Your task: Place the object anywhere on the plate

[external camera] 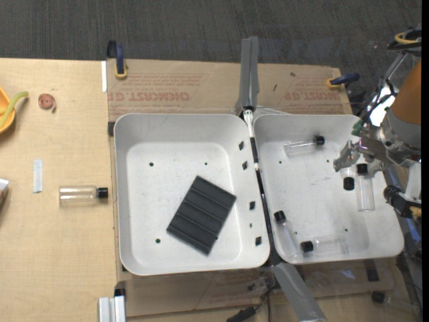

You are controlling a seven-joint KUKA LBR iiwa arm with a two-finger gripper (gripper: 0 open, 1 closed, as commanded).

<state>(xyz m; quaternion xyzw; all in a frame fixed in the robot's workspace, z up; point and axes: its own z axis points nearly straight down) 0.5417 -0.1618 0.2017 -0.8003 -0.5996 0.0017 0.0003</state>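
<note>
White plastic makes up both shallow bins, set side by side on the bench. Lying flat in the left bin, tilted with its long side running from about one o'clock to seven o'clock, is a dark ribbed plate, a little toward four o'clock from the bin's middle.

The right bin carries several clear vials with black caps. One vial lies near the twelve o'clock wall, a second sits at the nine o'clock side, and a third rests along the six o'clock edge. A fourth vial lies toward three o'clock, just below the arm's tool.

At the bin's three o'clock side hangs the gripper, low over the floor; from where I stand I cannot tell how its claw is set, and a small black cap-like piece shows beside it.

On the wooden bench at nine o'clock of the left bin lies another clear bottle.
</note>
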